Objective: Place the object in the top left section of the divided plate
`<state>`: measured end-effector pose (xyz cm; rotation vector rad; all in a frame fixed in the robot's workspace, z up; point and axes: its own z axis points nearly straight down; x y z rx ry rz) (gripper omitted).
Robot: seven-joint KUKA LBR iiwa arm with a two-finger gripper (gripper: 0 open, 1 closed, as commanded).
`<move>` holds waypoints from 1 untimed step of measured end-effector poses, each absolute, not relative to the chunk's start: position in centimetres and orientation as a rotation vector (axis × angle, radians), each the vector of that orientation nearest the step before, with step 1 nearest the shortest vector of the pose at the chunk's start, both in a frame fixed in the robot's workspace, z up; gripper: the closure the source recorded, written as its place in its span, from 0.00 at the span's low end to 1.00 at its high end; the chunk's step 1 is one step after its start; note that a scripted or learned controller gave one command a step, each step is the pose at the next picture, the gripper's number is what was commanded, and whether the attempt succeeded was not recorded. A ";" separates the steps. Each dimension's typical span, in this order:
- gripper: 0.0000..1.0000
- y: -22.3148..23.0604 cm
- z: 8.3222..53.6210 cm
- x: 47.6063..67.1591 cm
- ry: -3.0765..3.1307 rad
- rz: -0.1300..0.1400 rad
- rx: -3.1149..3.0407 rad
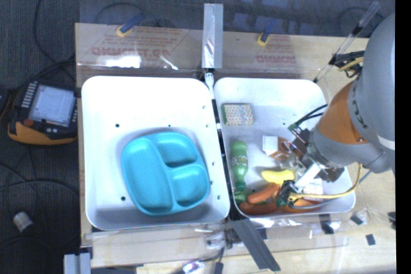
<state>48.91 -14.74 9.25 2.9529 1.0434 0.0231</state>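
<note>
Overhead, two white bins sit side by side on a wooden counter (96, 42). Resting in the left bin (103, 99) at centre-left of the frame is a blue divided plate (166, 170), all three sections bare. Clustered in the lower part of the right bin (282, 90) are a green bottle (239, 160), a yellow banana (277, 174), an orange carrot-like piece (263, 192) and a speckled sponge (237, 113). The arm reaches in from the right; its gripper (297, 181) hovers low over the banana and carrot. Whether it is open or holding anything cannot be told. A good pick probably means settling on one item, likely the banana, closing squarely across it, lifting clear of its neighbours, then crossing the divider to the plate's upper-left section.
</note>
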 end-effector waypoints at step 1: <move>1.00 -17.3 9.0 49.5 0.762 0.019 3.050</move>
